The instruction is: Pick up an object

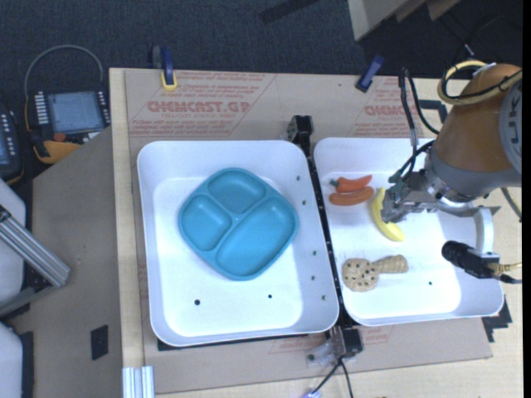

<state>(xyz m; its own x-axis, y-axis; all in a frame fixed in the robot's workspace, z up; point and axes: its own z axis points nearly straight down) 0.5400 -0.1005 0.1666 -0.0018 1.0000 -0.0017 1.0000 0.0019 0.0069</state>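
claw (393, 211) over banana (387, 222) in right bin (415, 305); grip state unclear

Floor (207, 15): dark blue-grey carpet, seen along the top and down the left side.
Bench top (249, 106): a light brown board with red letters printed on it.
Clamps: a yellow and blue clamp (168, 69) grips the board's top edge, and a blue clamp (368, 73) grips it further right.
Small screen (73, 110): sits on the floor at the left, with a black cable (62, 54) looped over it.
Metal bar (33, 247): silver, slanting in at the left edge.
Light: bright and even, with soft shadows.
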